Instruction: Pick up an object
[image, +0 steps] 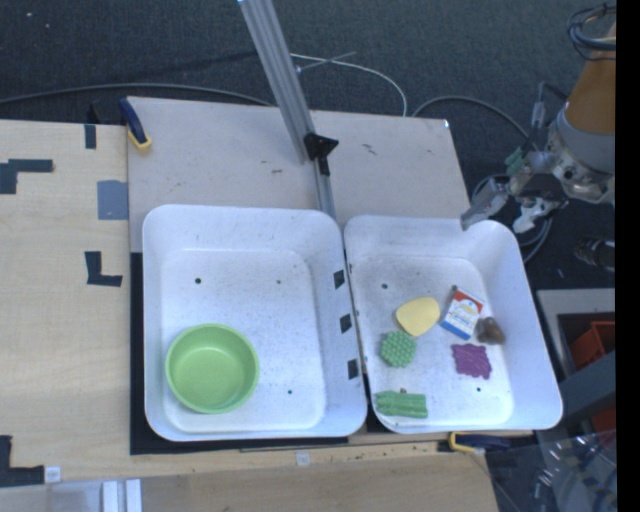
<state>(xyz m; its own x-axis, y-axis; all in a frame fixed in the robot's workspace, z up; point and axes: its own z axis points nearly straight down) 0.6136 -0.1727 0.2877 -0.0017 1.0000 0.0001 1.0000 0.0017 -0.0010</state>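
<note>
Arm (592, 95) is showing an orange band up top, a pale grey rounded wrist housing under it, darker grey ring at the base. Claw (500, 205) is looking silvery grey, metal, small bracket parts with a bit of green near the mount. Black cables are looping beside it.

A green bowl (212, 368) was seen at seven o'clock in the left bin (240, 225). In the right bin (425, 235), a yellow piece (418, 316), a small carton (462, 313), a purple piece (471, 359) and two green pieces (398, 348) (401, 404) were gathered toward five o'clock. The gripper (500, 205) was pictured outside the right bin, at two o'clock.
</note>
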